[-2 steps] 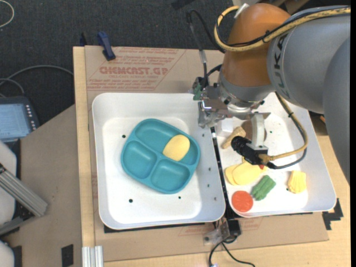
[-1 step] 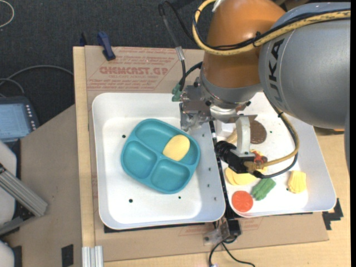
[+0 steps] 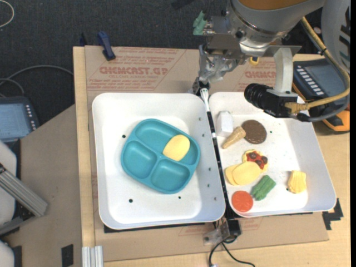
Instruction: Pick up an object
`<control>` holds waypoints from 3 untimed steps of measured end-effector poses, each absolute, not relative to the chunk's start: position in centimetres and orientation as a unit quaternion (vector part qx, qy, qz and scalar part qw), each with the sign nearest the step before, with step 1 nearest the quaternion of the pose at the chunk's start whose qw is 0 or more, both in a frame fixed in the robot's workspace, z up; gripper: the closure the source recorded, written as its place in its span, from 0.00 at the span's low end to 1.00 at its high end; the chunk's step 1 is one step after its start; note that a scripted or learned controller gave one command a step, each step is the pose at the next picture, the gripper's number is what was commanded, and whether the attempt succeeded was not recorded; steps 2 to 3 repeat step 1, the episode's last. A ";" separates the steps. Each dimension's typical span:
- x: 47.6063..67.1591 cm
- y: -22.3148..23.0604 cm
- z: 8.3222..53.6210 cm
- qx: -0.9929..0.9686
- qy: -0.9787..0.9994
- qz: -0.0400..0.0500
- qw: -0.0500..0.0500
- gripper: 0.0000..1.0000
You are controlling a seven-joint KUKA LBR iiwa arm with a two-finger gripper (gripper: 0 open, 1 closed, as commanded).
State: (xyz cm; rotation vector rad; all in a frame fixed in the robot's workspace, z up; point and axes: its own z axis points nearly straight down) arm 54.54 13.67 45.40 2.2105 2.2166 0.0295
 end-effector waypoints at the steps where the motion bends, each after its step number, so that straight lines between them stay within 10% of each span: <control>1: 48.3 21.0 40.9 0.703 0.711 -0.002 -0.003 1.00; 3: 48.3 21.0 40.9 0.703 0.711 -0.002 -0.003 1.00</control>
